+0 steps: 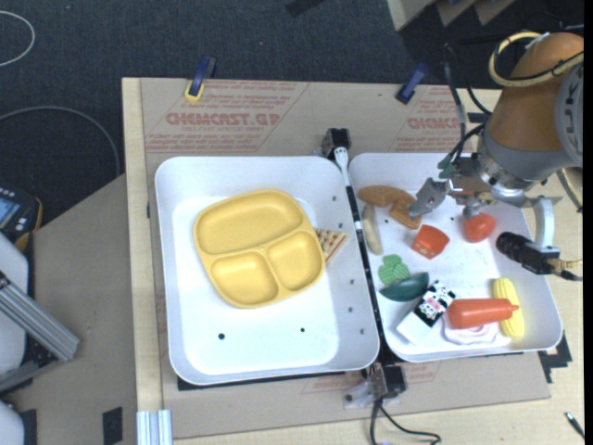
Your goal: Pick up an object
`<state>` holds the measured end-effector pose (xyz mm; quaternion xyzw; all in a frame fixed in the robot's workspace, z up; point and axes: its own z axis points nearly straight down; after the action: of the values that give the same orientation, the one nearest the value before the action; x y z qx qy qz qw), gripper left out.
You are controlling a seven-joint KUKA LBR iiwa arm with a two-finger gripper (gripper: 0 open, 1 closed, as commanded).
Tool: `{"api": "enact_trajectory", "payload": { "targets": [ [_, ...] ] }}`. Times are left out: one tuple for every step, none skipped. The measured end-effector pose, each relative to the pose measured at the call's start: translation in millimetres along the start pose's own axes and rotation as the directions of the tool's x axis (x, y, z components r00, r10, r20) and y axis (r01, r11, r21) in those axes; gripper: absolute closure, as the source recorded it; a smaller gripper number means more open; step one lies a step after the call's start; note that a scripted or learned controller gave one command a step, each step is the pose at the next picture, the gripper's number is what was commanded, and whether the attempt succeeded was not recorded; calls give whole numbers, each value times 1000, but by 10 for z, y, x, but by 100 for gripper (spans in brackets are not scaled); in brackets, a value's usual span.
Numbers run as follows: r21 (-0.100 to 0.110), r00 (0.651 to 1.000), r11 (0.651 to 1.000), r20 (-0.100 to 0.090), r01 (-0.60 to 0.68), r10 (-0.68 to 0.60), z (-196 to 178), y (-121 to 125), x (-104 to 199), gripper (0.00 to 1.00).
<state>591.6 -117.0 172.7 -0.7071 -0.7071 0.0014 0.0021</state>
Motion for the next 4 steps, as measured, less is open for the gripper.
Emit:
{"api": "enact_trajectory", "payload": {
  "targets": [
    [-2,1000,1000,0,0,0,472,98,-11,0],
    [-1,1000,1000,0,0,0,890,100,-4,0],
    [-5,1000,1000,0,-1,1,771,106,-5,100],
    [-9,1000,1000,2,0,1,261,182,-82,100]
  ]
}}
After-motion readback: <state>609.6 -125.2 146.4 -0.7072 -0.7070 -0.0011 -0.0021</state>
